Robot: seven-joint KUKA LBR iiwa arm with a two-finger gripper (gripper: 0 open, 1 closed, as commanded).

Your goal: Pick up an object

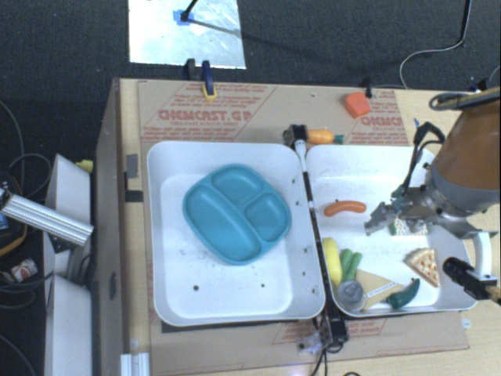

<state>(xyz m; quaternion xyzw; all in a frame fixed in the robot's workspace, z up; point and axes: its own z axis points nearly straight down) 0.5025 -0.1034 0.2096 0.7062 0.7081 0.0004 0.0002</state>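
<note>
Your hand sits low in the right bin, can't tell if it's open or holding anything. Nearest obj is the hot dog just left of it; prob light, smooth plastic, so grab it across the middle.

Red lettering is showing on the brown cardboard sheet that is lying on the bench under the two white bins. Behind the left bin it is reading "CHEMCAST GP", printed large, with smaller red lines above and below it that are too fine to read. Behind the right bin the same word is repeating, but only "CHEMCAST" is legible there, beside an orange block that is sitting on the sheet.
</note>
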